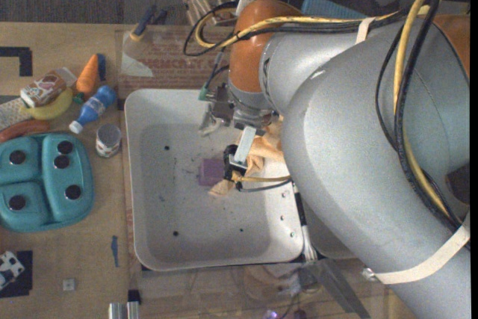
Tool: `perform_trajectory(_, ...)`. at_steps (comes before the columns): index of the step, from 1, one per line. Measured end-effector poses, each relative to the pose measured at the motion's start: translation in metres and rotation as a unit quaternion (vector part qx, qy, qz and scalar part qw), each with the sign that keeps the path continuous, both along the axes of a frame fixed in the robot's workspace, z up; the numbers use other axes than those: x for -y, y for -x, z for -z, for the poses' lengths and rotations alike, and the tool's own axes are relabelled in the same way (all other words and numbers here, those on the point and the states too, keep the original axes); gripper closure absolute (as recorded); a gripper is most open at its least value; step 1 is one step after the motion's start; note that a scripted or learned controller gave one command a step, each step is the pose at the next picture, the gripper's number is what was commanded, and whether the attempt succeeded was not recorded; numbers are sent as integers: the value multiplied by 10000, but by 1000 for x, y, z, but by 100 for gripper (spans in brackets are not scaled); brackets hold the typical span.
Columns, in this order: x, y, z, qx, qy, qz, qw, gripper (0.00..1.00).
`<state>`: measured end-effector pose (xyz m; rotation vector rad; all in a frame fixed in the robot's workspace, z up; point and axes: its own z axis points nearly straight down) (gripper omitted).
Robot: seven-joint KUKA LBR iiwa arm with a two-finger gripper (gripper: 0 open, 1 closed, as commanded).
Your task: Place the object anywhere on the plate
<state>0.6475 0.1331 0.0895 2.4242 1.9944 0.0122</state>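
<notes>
From my feed, the arm point(358, 123) comes in from three o'clock and covers most of the right half of the view, its orange band at about twelve o'clock above the wrist. The gripper point(211, 118) hangs over the white bin point(149, 220), near the bin's upper middle, at roughly twelve o'clock from the bin's centre. The wrist blocks my sight of it from this angle, so I cannot tell whether it is spread or pressed together, and I see nothing pinched in it.

The purple block point(210, 171) lies on the bin floor close to the centre, at six o'clock from the gripper and apart from it. A crumpled tan piece point(259, 151) sits just beside the block at its three o'clock, partly under the wrist, with a bit of it poking out below the block at five o'clock. I cannot tell what it is.

Outside the bin, at nine o'clock on the bench, there is a teal tray point(45, 179) with dark round spots. Above it, toward ten o'clock, are a small can point(109, 140), a blue bottle point(93, 108), a banana point(51, 108) and a carrot point(89, 72).
</notes>
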Motion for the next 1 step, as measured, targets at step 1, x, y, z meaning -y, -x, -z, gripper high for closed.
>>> perform_trajectory(1, 17, 41, -5, 42, -96, 993, 9950, 0)
